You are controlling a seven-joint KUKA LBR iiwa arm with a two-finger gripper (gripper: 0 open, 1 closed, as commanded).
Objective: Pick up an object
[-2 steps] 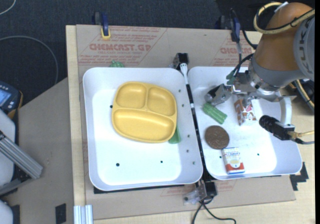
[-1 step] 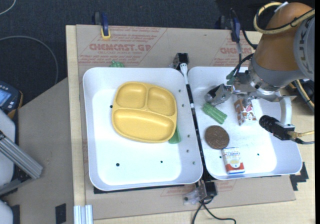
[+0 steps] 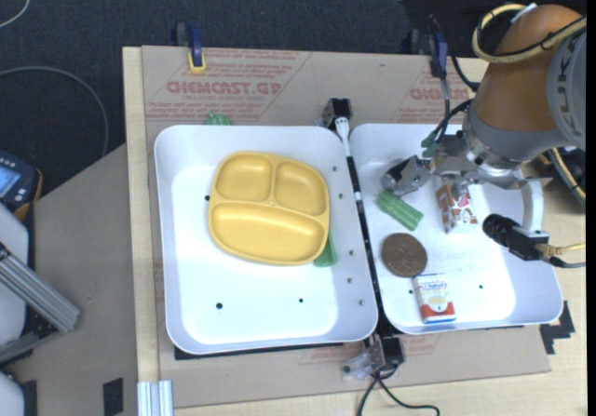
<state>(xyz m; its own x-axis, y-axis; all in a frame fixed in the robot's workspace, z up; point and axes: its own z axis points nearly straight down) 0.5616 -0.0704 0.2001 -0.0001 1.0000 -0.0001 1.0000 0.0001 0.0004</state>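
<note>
Nearest the camera in the right bin (image 3: 531, 307) lies a small red and white carton (image 3: 434, 299), well below the gripper (image 3: 407, 176) and a little to its right. Just above that sits a round brown disc (image 3: 404, 254), still short of the fingers. Closer in, a green block (image 3: 399, 210) lies tilted just under the gripper and may be touching it, though contact is too fine to tell. To the gripper's right, near but apart, is a red and white packet (image 3: 457, 207), partly under the wrist. The gripper itself hangs low over the upper left part of that bin; whether its fingers are spread or pressed together I cannot tell, and nothing shows between them. Far off to its left, in the left bin (image 3: 177, 247), rests a yellow divided plate (image 3: 269, 208). As a judgement, the pick is not yet done: every object lies in a bin, and the grasp and lift remain
</note>
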